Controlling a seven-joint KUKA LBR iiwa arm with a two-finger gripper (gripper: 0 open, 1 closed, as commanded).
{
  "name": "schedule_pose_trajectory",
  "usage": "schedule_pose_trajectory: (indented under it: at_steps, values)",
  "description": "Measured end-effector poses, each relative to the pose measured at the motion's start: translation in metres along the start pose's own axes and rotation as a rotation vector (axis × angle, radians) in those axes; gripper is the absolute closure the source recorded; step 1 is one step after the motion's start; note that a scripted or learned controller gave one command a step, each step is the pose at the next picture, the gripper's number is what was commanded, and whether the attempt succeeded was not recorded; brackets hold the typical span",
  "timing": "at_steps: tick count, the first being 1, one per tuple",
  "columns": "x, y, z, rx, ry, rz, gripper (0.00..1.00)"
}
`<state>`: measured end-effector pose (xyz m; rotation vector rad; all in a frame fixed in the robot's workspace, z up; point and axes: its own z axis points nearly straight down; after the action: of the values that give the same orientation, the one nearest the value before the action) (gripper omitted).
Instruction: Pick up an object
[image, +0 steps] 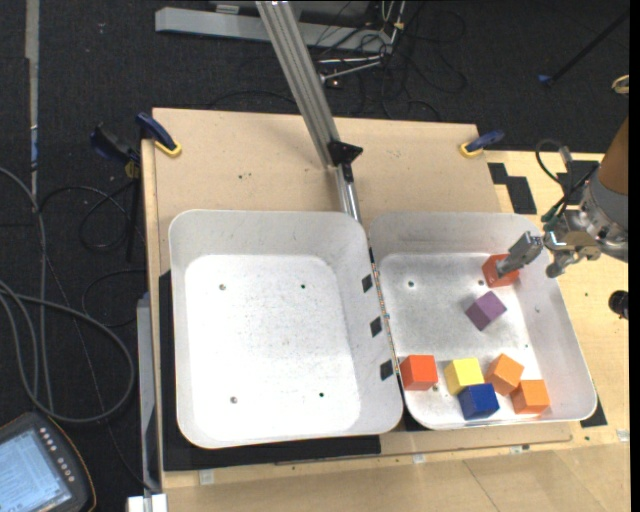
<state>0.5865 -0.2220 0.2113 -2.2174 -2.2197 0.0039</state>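
Dark carpet with loose cables surrounds a plywood bench (420, 170) bearing two shallow white bins side by side. Left bin (200, 240) sits at frame centre-left; right bin (570, 330) at frame right holds the blocks.

Arm enters from right edge, upper half. Gripper (522, 250) angled down and left over the upper part of the right bin, its tip at a red-orange block (496, 270). Fingers appear to straddle the block's upper right corner, but whether they are clamped or apart: cannot tell at this size.

Other candidates: purple block (486, 310) just below and left of the gripper, alone. Along the lower bin edge a cluster: orange cube (419, 371), yellow cube (463, 374), blue cube (479, 401), two more orange blocks (518, 384), touching or nearly so.

Risks, as judged: contact is on a corner, not across flat faces, so the block may twist out or slip on lifting. It may also get pushed toward the purple block instead of gripped.
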Motion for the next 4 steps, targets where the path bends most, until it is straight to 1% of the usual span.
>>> schedule_pose_trajectory:
  at_steps: [1, 3, 4]
  values:
    - [0.0, 0.001, -0.003, -0.004, -0.002, -0.002, 0.0]
    - [0.008, -0.001, 0.085, -0.001, 0.0, 0.0, 0.0]
    - [0.008, 0.001, 0.115, -0.008, -0.001, 0.001, 0.0]
